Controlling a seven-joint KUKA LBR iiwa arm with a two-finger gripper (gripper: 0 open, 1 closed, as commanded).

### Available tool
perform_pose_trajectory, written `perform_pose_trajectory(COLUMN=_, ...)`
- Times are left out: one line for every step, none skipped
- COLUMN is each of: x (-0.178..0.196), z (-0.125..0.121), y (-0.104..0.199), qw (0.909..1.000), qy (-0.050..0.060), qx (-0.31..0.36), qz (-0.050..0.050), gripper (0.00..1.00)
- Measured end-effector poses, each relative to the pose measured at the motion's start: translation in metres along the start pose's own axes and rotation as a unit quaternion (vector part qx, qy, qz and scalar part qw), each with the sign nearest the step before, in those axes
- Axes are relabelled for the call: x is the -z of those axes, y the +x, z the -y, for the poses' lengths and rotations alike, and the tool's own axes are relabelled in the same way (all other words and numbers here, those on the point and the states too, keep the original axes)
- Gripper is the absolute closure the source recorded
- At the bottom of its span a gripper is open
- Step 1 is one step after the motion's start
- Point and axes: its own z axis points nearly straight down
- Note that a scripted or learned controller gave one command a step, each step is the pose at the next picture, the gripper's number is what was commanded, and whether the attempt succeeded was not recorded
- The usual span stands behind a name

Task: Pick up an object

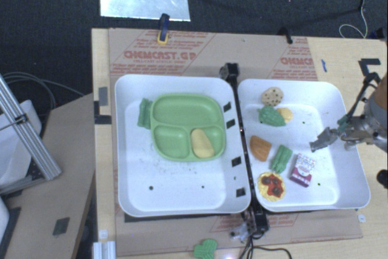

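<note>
My gripper [330, 136] hangs over the right part of the right bin [348, 194], with nothing visibly held in it. To its left in that bin lie a red and white carton [302, 169], a green bean pod [280, 158], an orange bread piece [260, 147] and a small pizza [271, 185]. Farther back are a cookie [272, 95], a leafy green toy [271, 116] and a yellow piece [285, 113]. The carton is the nearest object to the gripper, a short way below and to its left.
The left bin [130, 185] holds a green divided plate [182, 124] with a yellow lump [202, 142] in its right compartment, and a green strip [144, 113] beside it. A green toy [206, 248] lies on the bench in front of the bins.
</note>
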Motion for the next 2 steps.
perform_pose_trajectory(x=-0.032, z=-0.018, y=0.017, qw=1.0000, qy=0.001, qx=0.002, qz=-0.001, gripper=0.00)
perform_pose_trajectory(x=-0.130, z=-0.089, y=0.019, qw=1.0000, qy=-0.001, qx=0.002, qz=0.000, gripper=0.00)
